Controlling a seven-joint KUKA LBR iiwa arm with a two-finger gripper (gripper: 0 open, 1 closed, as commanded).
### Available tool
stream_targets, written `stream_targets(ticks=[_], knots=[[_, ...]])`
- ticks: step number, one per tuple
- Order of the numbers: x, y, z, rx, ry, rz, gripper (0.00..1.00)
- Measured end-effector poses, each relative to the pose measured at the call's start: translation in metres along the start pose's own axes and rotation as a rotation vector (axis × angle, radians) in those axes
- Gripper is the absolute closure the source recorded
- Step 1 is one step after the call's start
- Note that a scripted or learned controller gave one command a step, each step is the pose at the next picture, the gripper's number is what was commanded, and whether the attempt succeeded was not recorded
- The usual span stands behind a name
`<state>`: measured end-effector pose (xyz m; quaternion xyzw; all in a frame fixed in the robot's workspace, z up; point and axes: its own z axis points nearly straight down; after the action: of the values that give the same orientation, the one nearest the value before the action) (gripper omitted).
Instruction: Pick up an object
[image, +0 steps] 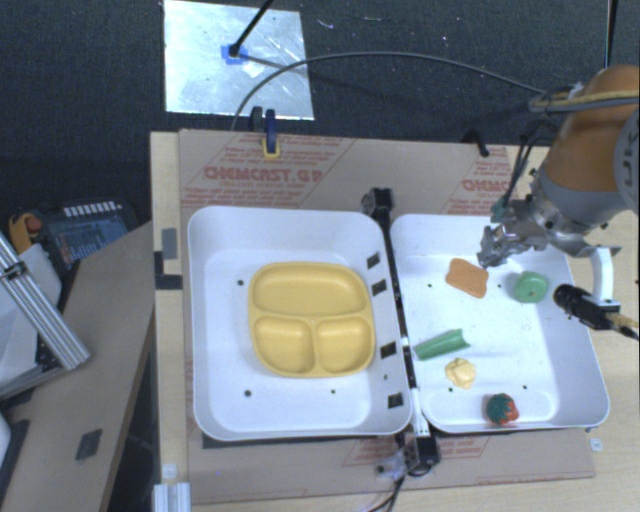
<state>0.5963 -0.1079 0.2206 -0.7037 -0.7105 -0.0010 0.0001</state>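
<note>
Reading the brown board (300, 160) under the bins, we find "CHEMCAST G9" printed in red, and again, partly hidden, at the far right. We see the gripper (492, 248) hanging over the right bin (580, 380), just above the orange piece (467, 277); whether it is open, we cannot tell. Nearby lie a green round piece (531, 288), a green stick (439, 345), a pale yellow piece (460, 372) and a red-green ball (501, 408). A yellow divided tray (310, 318) sits in the left bin (215, 300).

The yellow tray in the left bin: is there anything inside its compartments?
The yellow tray shows three compartments, and nothing lies in them. It covers the floor of the left bin beneath it, so that patch cannot be checked.
</note>
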Motion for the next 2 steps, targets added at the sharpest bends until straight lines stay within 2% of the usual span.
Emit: stream_targets(ticks=[2], knots=[[0.097,-0.024,-0.019,0.000,0.001,0.000,1.00]])
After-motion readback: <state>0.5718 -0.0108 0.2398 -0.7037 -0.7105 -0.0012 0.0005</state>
